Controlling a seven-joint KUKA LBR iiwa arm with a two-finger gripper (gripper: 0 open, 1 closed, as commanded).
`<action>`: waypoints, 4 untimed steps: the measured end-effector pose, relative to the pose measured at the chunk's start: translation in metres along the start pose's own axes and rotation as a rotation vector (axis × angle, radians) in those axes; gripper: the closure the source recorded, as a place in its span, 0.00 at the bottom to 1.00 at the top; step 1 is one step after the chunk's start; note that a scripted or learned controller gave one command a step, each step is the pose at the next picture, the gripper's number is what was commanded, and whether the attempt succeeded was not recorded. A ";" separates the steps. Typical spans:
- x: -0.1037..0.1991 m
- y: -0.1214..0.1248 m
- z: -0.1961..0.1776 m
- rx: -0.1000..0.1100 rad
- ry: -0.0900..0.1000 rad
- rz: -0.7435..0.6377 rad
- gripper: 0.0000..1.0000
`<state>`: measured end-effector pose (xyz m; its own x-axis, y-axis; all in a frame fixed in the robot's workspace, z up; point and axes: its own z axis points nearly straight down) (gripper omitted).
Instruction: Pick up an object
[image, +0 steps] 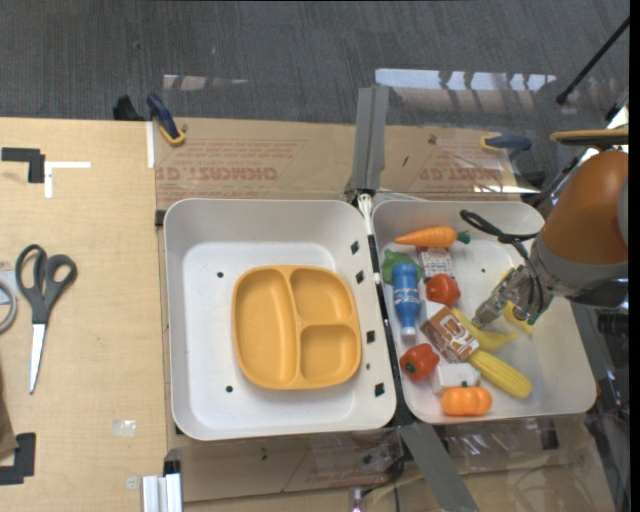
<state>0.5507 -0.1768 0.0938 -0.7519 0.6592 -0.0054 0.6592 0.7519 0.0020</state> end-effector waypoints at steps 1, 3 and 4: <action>0.063 0.008 -0.155 0.002 0.002 0.081 1.00; 0.044 0.087 -0.188 0.003 0.003 0.170 0.00; 0.023 0.076 -0.051 0.004 0.005 0.212 0.00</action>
<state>0.5831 -0.1041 0.1445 -0.5963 0.8028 -0.0004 0.8028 0.5963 -0.0016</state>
